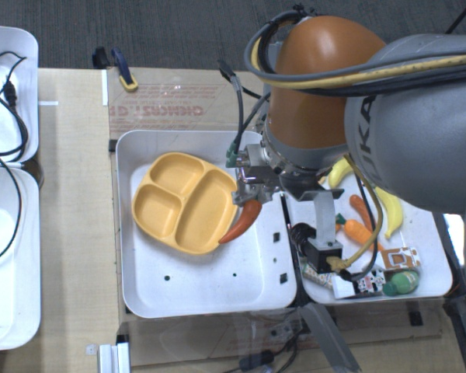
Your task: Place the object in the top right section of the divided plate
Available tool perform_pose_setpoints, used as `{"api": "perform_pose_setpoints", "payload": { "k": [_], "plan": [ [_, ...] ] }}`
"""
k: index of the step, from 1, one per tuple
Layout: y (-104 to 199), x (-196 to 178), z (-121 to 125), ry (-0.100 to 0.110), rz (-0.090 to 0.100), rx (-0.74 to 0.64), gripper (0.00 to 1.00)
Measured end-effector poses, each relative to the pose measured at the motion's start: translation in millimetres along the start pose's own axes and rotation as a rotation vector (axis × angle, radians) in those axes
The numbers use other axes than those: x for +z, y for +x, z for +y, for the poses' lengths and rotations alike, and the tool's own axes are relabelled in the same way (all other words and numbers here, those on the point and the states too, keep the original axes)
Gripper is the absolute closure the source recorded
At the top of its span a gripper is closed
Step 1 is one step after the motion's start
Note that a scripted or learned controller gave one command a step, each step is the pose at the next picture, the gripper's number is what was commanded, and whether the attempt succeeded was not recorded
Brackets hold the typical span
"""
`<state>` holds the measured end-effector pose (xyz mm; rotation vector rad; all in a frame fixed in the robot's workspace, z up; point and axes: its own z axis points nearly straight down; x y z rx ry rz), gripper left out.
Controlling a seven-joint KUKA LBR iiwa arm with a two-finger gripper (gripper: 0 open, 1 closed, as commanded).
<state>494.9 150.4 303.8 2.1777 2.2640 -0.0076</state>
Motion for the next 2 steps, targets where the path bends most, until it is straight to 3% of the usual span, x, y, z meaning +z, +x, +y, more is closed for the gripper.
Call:
{"api": "perform_pose_setpoints", "payload": {
  "k": [1, 2],
  "plan": [
    [17.6, 81.2, -16.6, 0.0, 0.0, -0.209, 1.0],
    [-26.3, 55.7, 64.5, -0.002, 0.0, -0.248, 1.0]
  ]
}}
